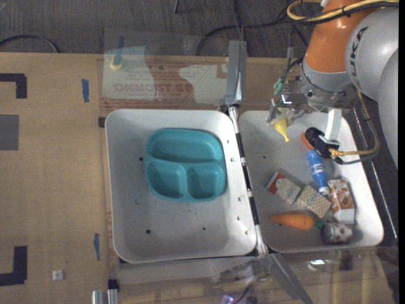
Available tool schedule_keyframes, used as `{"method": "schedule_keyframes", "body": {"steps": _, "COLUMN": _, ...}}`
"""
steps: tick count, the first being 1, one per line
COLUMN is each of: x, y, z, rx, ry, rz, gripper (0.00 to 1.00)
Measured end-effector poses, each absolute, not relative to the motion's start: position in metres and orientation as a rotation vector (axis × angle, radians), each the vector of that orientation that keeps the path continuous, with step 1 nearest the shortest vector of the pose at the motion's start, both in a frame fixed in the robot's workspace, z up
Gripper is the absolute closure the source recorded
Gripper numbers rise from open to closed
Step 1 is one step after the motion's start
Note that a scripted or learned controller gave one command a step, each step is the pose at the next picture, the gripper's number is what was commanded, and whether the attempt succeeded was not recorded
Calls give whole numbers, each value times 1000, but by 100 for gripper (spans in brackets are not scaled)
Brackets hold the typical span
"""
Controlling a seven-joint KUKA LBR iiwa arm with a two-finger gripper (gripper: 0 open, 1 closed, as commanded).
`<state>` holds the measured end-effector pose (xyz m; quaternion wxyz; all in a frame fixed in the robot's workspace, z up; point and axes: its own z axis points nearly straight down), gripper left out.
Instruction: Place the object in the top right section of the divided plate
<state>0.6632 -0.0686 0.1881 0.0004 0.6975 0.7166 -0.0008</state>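
Note:
A teal divided plate (185,164) lies in the left bin (126,233), with one long section at the top and two smaller ones below. My gripper (280,117) hangs over the far left corner of the right bin (373,230), to the right of the plate. It is shut on a small yellow object (281,130), which points down from between the fingers, just above the bin floor.
The right bin holds a blue bottle (317,170), several small printed boxes (285,187), an orange carrot (293,221) and a small can (335,233). A metal divider (243,170) separates the two bins. The arm fills the upper right.

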Motion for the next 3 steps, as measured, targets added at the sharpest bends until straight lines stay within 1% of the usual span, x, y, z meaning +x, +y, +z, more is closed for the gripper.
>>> {"method": "schedule_keyframes", "body": {"steps": 1, "x": 657, "y": -12, "z": 184, "rx": 2409, "ry": 2020, "rz": -3, "gripper": 100}}
{"method": "schedule_keyframes", "body": {"steps": 2, "x": 667, "y": 21, "z": 184, "rx": 2337, "ry": 2097, "rz": 0, "gripper": 100}}
{"method": "schedule_keyframes", "body": {"steps": 3, "x": 667, "y": 57, "z": 185, "rx": 1965, "ry": 2452, "rz": 0, "gripper": 100}}
